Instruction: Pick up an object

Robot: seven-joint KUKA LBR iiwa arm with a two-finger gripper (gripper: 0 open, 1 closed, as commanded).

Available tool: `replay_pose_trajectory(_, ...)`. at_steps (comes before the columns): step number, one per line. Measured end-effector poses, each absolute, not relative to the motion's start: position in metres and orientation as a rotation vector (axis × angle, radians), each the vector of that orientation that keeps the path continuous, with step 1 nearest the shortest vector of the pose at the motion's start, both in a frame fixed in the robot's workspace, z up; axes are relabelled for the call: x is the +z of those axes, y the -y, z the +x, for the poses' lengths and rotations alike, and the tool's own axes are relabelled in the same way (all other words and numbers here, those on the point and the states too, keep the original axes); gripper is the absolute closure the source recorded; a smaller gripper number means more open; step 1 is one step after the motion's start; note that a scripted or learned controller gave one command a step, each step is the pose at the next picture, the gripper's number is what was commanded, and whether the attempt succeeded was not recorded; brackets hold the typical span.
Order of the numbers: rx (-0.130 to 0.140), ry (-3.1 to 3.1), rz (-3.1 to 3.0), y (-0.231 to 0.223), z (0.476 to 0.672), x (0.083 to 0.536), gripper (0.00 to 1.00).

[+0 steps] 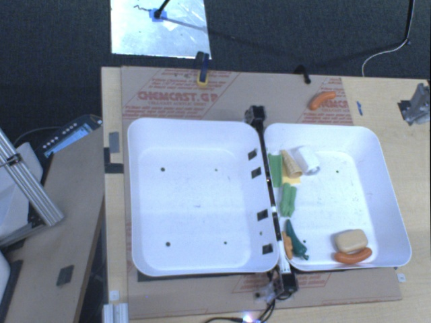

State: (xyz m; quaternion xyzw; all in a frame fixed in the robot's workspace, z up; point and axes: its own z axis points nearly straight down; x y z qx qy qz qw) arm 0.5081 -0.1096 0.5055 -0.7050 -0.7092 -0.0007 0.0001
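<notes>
A grey gripper sat at the bench's right edge, well clear of the bins; whether it was open could not be told. The right bin held green pieces, a white roll, a tan block touching an orange sausage.

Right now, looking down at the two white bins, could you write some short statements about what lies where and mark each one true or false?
1. All the small objects in a bin lie in the right bin. True.
2. A tan block sits near the front right corner of that bin, with an orange sausage beside it. True.
3. The green pieces lie in the middle of the left bin. False: they lie in the right bin, along its left wall.
4. A second orange sausage lies on the brown board behind the bins. True.
5. The white roll rests on the tan block. False: it lies apart, near the bin's back left.
</notes>
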Motion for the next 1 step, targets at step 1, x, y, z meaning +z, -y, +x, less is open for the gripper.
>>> replay_pose_trajectory(1,-0.005,2.224,-2.226,0.1350,0.4922,0.5371,1.00)
